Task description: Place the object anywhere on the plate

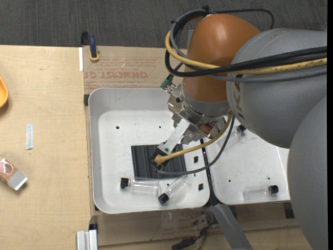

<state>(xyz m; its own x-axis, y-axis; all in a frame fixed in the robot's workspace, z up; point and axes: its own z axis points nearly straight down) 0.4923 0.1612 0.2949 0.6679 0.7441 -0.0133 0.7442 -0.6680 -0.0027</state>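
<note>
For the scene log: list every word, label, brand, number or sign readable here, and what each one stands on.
"CHEMCZT. CE": roughly how the red print on the cardboard sheet behind the left bin reads; it appears upside down or mirrored, so the letters are uncertain.
A fainter line of red print above it: too blurred to read.
Small packet at the bench's left edge: red-brown and white, no legible text.
</note>
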